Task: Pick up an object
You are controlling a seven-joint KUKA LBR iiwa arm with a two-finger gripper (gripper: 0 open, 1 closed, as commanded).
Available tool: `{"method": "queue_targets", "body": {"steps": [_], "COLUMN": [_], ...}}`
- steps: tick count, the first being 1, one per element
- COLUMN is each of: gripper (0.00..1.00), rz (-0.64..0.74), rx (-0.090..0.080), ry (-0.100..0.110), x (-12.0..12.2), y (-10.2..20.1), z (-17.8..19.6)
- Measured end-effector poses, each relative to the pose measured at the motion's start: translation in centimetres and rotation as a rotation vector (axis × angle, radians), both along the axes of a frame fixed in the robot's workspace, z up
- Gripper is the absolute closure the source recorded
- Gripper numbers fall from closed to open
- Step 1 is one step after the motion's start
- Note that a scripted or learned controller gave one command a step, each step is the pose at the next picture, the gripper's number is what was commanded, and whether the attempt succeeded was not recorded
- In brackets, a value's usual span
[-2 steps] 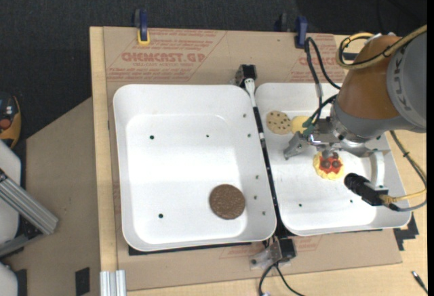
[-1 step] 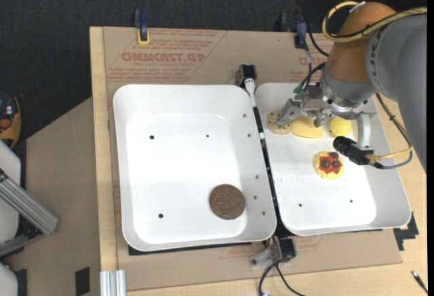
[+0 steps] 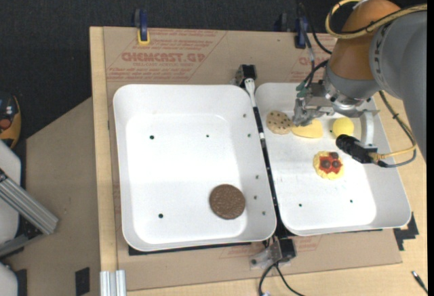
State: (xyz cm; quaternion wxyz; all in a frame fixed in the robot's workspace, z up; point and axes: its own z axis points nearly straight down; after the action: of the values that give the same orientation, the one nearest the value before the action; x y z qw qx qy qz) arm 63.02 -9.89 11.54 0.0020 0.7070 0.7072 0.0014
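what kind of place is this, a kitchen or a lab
Most likely a robotics lab bench, not a kitchen: a grey arm reaches over two white bins clamped on a board, cables trail about, and the food looks like toy items.

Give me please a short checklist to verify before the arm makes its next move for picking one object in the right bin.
1. Gripper is over the right bin: ok, it sits low at the bin's far left part.
2. A target lies under or beside it: ok, the pale yellow piece and the spotted cookie are next to it.
3. An object is between the fingers: cannot tell.
4. Neighbours are apart from the target: not ok, cookie and yellow piece lie very close together.
5. Other objects are out of the way: ok, the yellow ball and the red-topped piece lie apart; the brown disc is in the left bin.
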Motion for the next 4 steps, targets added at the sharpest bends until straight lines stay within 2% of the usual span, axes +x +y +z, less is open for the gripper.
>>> {"method": "queue_targets", "body": {"steps": [1,2,3,4], "gripper": [1.0,1.0,1.0,1.0], "rz": [0.012,0.009,-0.01,0.003], "rx": [0.005,0.004,-0.005,0.002], "ry": [-0.014,-0.014,-0.002,0.013], "x": [3.8,3.8,3.6,3.5], "y": [10.0,17.3,5.8,10.9], "z": [12.8,25.1,26.6,18.2]}}
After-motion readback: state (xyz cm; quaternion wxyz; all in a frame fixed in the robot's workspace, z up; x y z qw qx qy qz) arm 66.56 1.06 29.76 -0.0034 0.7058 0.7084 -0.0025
